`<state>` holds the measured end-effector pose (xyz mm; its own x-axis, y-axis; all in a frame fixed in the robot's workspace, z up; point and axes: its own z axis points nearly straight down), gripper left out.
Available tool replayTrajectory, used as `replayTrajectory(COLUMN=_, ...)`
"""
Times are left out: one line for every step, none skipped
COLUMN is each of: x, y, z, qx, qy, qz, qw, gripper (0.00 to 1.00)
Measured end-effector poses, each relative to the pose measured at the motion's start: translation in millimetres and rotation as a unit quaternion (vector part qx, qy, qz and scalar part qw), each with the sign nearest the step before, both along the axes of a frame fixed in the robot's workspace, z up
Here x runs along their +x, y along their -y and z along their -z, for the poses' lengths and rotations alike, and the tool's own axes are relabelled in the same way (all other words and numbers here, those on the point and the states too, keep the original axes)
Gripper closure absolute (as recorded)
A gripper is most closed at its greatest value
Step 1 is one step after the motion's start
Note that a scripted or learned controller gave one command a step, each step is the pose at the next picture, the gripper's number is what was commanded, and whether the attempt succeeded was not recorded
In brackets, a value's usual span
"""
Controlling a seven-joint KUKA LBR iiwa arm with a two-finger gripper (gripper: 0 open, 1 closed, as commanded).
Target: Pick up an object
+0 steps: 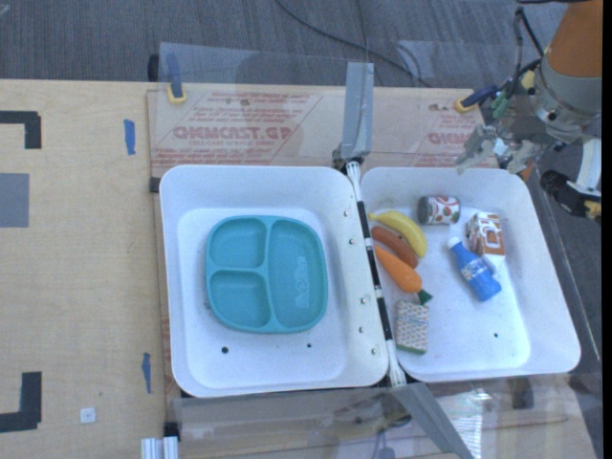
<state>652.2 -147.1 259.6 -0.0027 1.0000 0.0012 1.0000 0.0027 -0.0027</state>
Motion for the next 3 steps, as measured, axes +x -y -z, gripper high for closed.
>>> replayTrajectory(x=-34.1, y=43.0, z=149.9, qx=-0.0017, qy=0.002, qz=0.065, qw=0.9979, gripper=0.00)
replayTrajectory(x=-34.3, y=44.9, z=142.3, qx=-0.0019, qy=0.002, qz=0.067, qw=0.9978, gripper=1.00)
replayTrajectory(x=-30.7, y=-10.9, z=71.5, qx=-0.0009, qy=0.001, qz=0.047, qw=0.9989, gripper=1.00)
